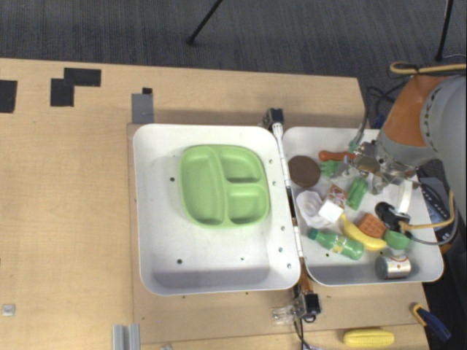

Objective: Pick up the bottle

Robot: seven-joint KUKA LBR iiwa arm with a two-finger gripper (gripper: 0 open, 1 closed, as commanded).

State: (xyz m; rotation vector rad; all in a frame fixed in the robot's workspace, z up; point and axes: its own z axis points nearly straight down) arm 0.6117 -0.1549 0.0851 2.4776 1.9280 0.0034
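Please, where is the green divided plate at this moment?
In the camera view, the green divided plate lies flat in the left white bin, near its middle, apart from the cluttered right bin.

A tray lies in the left bin.

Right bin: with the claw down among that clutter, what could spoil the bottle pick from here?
1. The green bottle under the claw is hemmed in by other toys, so a neighbour may get grabbed.
2. A second green bottle lies beside the banana; which one is targeted is unclear.
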